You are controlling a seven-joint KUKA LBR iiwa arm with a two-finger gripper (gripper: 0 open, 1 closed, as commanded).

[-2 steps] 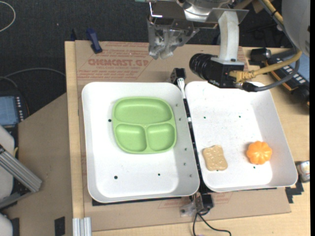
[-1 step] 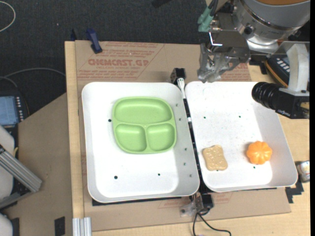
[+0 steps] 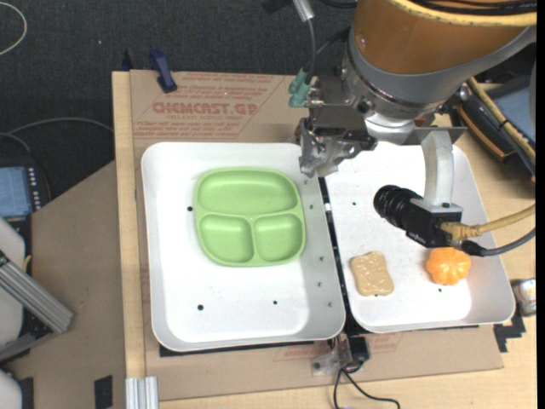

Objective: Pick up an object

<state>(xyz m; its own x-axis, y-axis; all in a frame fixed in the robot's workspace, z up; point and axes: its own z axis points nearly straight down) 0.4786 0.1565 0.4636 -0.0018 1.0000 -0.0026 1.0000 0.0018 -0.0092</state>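
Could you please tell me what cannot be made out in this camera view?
All in the camera view:
1. Far end of the right bin: covered by the arm, so anything lying there is hidden.
2. The gripper: dark and cluttered over the bins' shared rim; whether it touches the rim is unclear.
3. The tan flat item: too small to identify.
4. The orange object: its upper edge is overlapped by robot hardware.

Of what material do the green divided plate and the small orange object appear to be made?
Green divided plate: likely molded plastic, matte with a soft sheen; uniform colour, rounded compartment ridges. Small orange object: perhaps plastic or rubber, a pumpkin-like toy; smooth lobes, even colour.
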